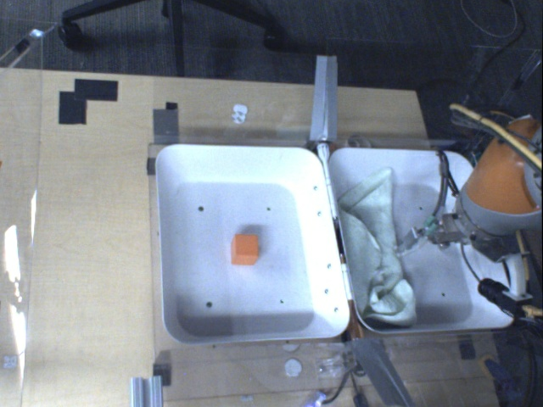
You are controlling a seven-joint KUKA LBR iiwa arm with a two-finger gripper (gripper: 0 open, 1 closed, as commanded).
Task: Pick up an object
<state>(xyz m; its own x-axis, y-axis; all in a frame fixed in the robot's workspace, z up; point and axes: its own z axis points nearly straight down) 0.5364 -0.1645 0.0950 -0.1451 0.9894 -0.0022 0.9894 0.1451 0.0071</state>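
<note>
The claw [422, 232] hangs low in the right bin [441, 299], its small tip just beside the right edge of a crumpled pale cloth [379, 248], possibly touching it, though from where I stand I cannot make out how the tip is set or whether it has any of the fabric. Nothing looks lifted, so I judge the pick not yet done: the grasp and the raise both seem to remain. The grey arm with its orange band [501, 183] comes in over that bin's right side, trailing cables. The cloth lies along the right bin's left half, stretched from near the back wall down to a bunched knot at the front corner; the rest of that bin's floor is bare white. Across the divider, the left bin [182, 227] holds a single small orange cube [245, 249] near its middle, well apart from the claw. Both bins sit side by side on the wooden bench [85, 253].
</note>
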